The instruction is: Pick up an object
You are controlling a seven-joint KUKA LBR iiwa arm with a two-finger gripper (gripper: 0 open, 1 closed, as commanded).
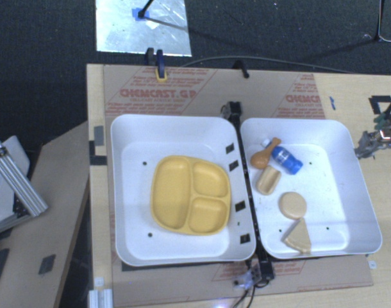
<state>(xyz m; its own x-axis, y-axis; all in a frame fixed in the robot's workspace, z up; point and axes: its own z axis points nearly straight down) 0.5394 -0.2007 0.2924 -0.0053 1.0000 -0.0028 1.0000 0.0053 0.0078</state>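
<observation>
The right bin (pixel 349 172) holds several small objects. A blue bottle with a white cap (pixel 284 159) lies near its back left, touching a brown wooden pear shape (pixel 264 154). Just in front of them lies a beige cylinder (pixel 268 180). A round beige disc (pixel 292 205) and a tan wedge (pixel 299 237) sit nearer the front. My gripper (pixel 375 142) is a small metallic shape at the far right, just outside the right bin's rim, well away from all the objects.
The left bin (pixel 134 172) holds a yellow divided plate (pixel 190 194). Black clips line the wall between the two bins (pixel 241 185). Both bins rest on a cardboard sheet (pixel 183 88). A shiny metal plate (pixel 142 18) lies beyond the bench.
</observation>
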